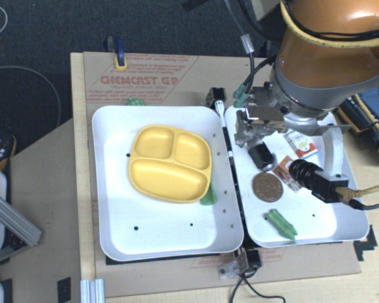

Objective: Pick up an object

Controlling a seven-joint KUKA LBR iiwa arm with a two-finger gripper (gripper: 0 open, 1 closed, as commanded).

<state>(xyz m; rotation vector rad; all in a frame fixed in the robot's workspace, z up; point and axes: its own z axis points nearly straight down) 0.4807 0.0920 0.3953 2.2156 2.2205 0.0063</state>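
- The arm (pixel 331 36) reaches over the far side of the right bin (pixel 303 240); its end effector (pixel 245 133) hangs low near that bin's far-left corner, close to the left wall.
- Whether the end effector is open or closed cannot be told from this angle; nothing is seen held in it.
- Loose things lie in the right bin: a black block (pixel 261 155) just beside the end effector, toward the middle; a brown disc (pixel 267 187) nearer the front; a green stick (pixel 282 223) by the front edge; a red-and-white packet (pixel 301 145) toward the far right.
- The left bin (pixel 114 188) carries a yellow plate (pixel 170 163) at its centre.
- Judged progress: the reach into the bin looks made, but no object is lifted; every item rests on the bin floor.
- Left to do, as it seems: settle on one item, likely the black block as the closest; close on it; raise it clear.
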